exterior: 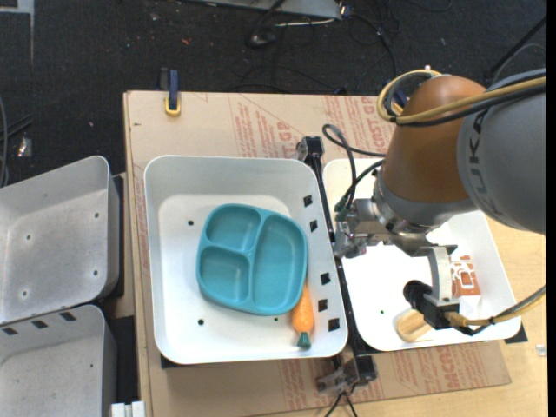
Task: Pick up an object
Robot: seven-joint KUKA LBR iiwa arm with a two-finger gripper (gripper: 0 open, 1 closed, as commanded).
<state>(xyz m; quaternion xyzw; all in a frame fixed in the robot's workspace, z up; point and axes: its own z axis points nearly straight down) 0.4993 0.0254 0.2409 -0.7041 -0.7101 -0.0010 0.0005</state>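
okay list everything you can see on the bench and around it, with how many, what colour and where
bins: two, white, side by side on the bench
plate: one, teal, divided, in the left bin
carrot: one, orange with green tip, left bin, against the plate's lower right edge
tan thing: one, right bin, near the front edge, too small to identify
box: one, white and orange, right bin, partly behind the arm
board: one, brown cardboard, under the bins
clamp: one, blue and yellow, board's far left corner
trays: two, white, left of the bench
cables: several, black, on the floor behind
arm: one, grey with orange band, over the right bin
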